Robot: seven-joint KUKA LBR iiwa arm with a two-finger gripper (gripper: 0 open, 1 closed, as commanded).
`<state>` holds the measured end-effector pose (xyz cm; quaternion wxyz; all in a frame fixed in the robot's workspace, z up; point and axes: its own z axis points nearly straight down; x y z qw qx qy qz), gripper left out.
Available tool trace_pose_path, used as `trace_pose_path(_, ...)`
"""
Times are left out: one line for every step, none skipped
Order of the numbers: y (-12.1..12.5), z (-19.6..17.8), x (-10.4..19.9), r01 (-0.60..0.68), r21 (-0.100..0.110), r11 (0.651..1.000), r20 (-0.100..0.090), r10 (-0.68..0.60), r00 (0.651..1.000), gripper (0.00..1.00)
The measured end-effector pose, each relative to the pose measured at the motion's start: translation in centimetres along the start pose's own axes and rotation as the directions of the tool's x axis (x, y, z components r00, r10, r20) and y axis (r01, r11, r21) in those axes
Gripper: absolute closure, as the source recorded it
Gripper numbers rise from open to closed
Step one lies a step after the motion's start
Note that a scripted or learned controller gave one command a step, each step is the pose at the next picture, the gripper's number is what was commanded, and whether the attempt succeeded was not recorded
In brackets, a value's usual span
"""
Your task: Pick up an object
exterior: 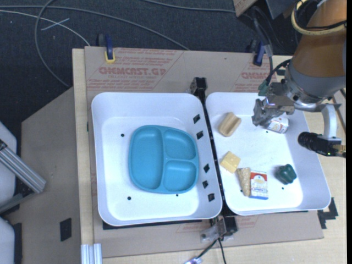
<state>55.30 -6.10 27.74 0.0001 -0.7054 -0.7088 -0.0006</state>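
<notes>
My gripper (265, 117) hangs over the upper right part of the right bin (308, 199), right beside a small white packet (278, 126) that lies just to its right. Whether it touches the packet I cannot tell. Left of the gripper lies a tan bread-like piece (229, 124). Lower in the same bin are a yellow block (230, 161), a brown granola-like bar (243, 181), a small red and white box (259, 185) and a dark green object (286, 174).
The left bin (104, 147) holds a blue divided plate (163, 159). A black divider with clips (205, 142) runs between the bins. The grey and orange arm (319, 48) fills the upper right. Cables trail over the dark floor behind the bench.
</notes>
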Motion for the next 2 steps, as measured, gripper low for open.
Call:
trace_pose_path(0.7,0.2,4.9,-0.002,0.000,1.000,0.001,0.002,1.000,1.00)
trace_pose_path(1.0,0.9,10.3,-0.002,0.002,1.000,0.000,0.002,1.000,1.00)
